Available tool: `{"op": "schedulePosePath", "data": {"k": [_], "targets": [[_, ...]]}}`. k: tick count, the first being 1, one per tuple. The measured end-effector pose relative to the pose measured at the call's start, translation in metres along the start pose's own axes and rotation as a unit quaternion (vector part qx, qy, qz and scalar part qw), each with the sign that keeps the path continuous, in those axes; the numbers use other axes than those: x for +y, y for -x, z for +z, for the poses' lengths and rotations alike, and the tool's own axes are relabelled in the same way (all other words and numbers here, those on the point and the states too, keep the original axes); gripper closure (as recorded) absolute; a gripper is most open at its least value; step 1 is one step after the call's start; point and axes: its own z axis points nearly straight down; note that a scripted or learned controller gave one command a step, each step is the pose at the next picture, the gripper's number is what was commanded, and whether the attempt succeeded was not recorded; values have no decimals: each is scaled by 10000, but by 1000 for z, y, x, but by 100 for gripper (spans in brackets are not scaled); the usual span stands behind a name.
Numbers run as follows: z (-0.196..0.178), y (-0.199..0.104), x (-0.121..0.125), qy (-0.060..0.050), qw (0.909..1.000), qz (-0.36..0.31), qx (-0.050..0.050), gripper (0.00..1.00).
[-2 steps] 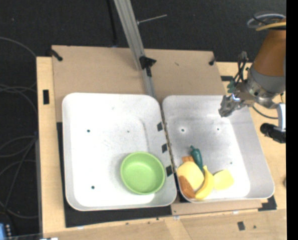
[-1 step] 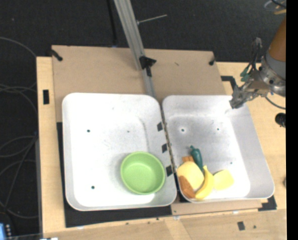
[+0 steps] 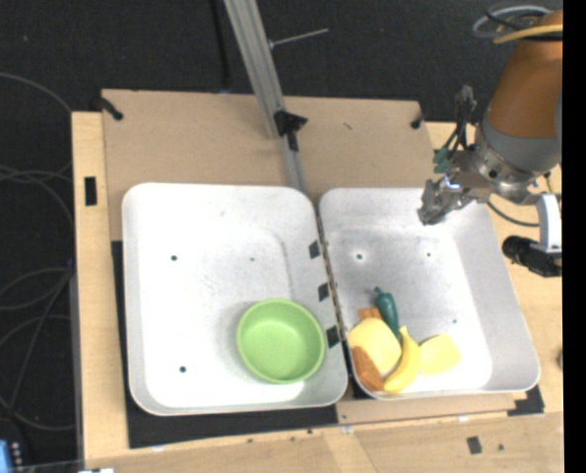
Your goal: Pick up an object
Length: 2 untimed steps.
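Two shallow white plastic bins side by side on a tan wooden bench (image 3: 194, 136), left bin (image 3: 174, 225) and right bin (image 3: 470, 264) meeting along a central seam with small dark clips. In the left bin, toward its near right corner, a round lime-green plastic bowl (image 3: 281, 339), upright, its open mouth facing up, close to the dividing wall. In the right bin, crowded into the near left corner, a small heap of toy food: a pale yellow rounded block (image 3: 373, 341) touching a curved yellow banana (image 3: 406, 361), a second pale yellow lump (image 3: 439, 354) just right of the banana, a brownish-orange piece (image 3: 366, 365) partly tucked under the block along the bin wall, and a slim dark green item (image 3: 386, 309), perhaps a toy pepper or a marker, too small to identify, lying just beyond the heap on its far side.

Reaching in from the right, a grey arm with an orange band (image 3: 527, 87) above the wrist. Two-finger metal gripper (image 3: 436, 205) at the far right part of the right bin, over or just at the far rim, well apart from the heap. Nothing seen between the fingers; width of the jaws impossible to judge at this angle and blur.

Slanting down from the far side to the seam between the bins, a grey metal pole (image 3: 258, 57). Black cables (image 3: 27, 180) across the dark floor at left.
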Motion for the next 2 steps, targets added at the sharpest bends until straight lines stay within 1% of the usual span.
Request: {"op": "schedulePosePath", "data": {"k": [1, 2], "targets": [[-4, -52, -5, 4, 10000, -10, 8, 100], [8, -94, -22, -5, 10000, 0, 0, 100]]}}
